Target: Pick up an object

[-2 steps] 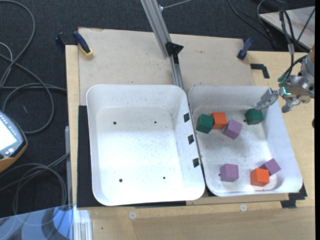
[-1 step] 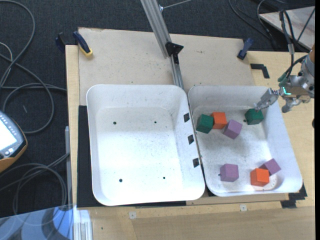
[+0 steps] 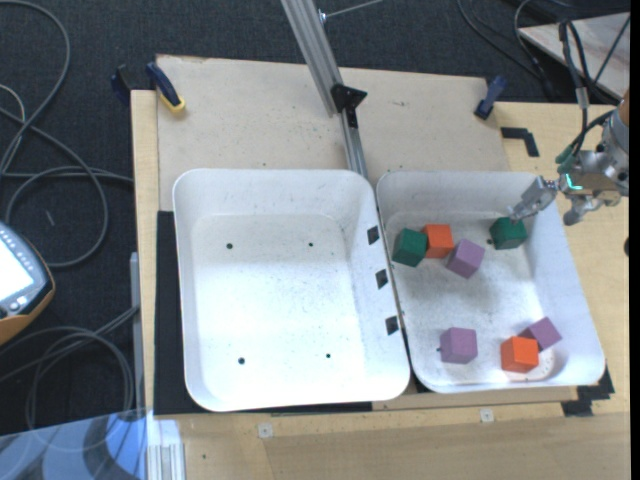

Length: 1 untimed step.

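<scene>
On the right side of the counter the gripper hangs over the far right corner of the right bin, arm coming in from the right edge. One grey finger angles down toward the dark green block, ending just beside its far top edge. Can't tell if the fingers are spread or closed, second finger not readable at this angle. Nothing visibly held between them. A small green light glows on the wrist body.

Right bin contents: dark green block at far right near the bin wall, right under the gripper. Near the far left sits a green cube, touching an orange cube on its right. A purple cube, tilted, sits just right of and slightly nearer than the orange one, touching or almost touching it. At the near side, a purple cube sits alone near the middle. Near right corner: an orange cube with another purple cube just behind it on the right, touching.

Left bin is white with dark specks and a few small holes in the floor. Bins sit side by side, rims touching, with black clips on the shared edge.

A metal pole slants up from between the bins at the far side. Blue clamps sit at the far corners of the counter. Cables run over the dark floor on the left.
</scene>
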### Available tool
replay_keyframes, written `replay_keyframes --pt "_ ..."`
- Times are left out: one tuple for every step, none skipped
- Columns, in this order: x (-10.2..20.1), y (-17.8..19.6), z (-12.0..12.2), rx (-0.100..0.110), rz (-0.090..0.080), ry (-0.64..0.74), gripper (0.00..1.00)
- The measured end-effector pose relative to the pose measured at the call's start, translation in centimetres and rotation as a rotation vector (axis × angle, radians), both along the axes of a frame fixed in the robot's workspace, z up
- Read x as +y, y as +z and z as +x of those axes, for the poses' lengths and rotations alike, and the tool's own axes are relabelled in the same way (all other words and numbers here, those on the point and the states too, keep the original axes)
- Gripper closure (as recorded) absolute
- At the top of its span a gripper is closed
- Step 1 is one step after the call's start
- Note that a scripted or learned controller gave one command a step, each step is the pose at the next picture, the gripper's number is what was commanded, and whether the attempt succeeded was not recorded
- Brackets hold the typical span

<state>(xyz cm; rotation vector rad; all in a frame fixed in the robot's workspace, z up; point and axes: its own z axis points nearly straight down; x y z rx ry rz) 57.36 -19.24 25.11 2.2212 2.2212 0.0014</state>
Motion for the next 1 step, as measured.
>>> replay_keyframes --pt "0.0 0.0 0.0 0.0 0.0 0.0 0.0"
